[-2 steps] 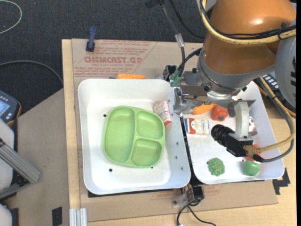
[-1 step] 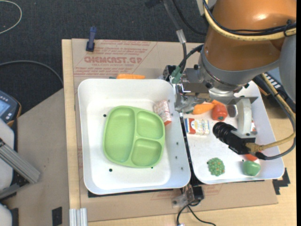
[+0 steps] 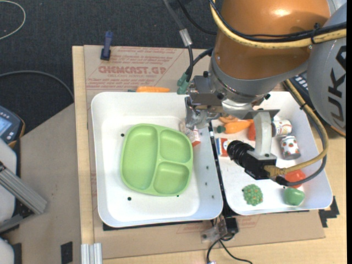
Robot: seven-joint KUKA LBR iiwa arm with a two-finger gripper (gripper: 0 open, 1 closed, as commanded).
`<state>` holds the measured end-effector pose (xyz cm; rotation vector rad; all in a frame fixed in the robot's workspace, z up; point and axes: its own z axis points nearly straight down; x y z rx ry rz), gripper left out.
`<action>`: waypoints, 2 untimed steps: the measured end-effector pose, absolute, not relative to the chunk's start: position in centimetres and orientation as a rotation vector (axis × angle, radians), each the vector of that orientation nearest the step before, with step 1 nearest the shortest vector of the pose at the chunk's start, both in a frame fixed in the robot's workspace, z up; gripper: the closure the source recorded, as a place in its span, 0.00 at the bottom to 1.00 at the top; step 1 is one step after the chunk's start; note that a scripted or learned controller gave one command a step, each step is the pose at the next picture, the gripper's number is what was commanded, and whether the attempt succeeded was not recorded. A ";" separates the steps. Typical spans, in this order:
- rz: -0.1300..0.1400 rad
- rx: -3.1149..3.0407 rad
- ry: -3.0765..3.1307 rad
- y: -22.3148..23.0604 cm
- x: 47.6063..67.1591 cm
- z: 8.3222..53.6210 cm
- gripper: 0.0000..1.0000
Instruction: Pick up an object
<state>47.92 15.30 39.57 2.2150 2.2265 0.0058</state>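
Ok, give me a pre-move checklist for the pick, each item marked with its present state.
1. Gripper low at the top of the seam between the bins: ok.
2. Object seen between its fingers: cannot tell; something small and reddish sits at the tips.
3. Green divided plate lying flat in the left bin: ok.
4. Targets in the right bin exposed: ok for the green broccoli piece and green fruit.
5. Carrot free to grasp: not ok, partly under the arm.
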 end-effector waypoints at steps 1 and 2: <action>0.007 2.217 2.222 15.1 48.0 40.6 1.00; 0.010 2.215 2.221 15.2 48.0 41.6 1.00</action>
